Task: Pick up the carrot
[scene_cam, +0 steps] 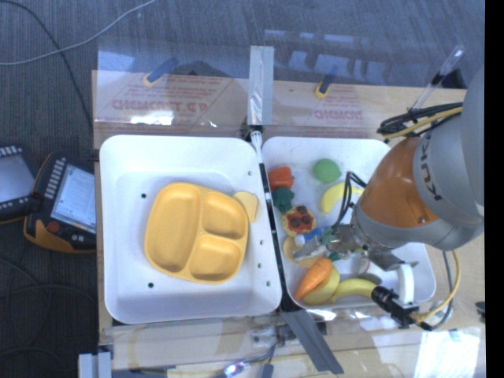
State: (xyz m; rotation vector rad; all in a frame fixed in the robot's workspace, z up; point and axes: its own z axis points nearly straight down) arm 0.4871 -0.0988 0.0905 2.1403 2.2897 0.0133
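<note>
Approach step in hand: end effector [335,246] hung low in the right bin [409,282], just above and right of the carrot [315,274], which lay near the front wall against a banana [346,290]. Whether spread or pressed together could not be told; nothing seen pinched. Next move judged to call for a short shift down-left to straddle the carrot clear of the banana.

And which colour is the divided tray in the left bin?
Yellow; the divided tray shows in the camera view.
</note>
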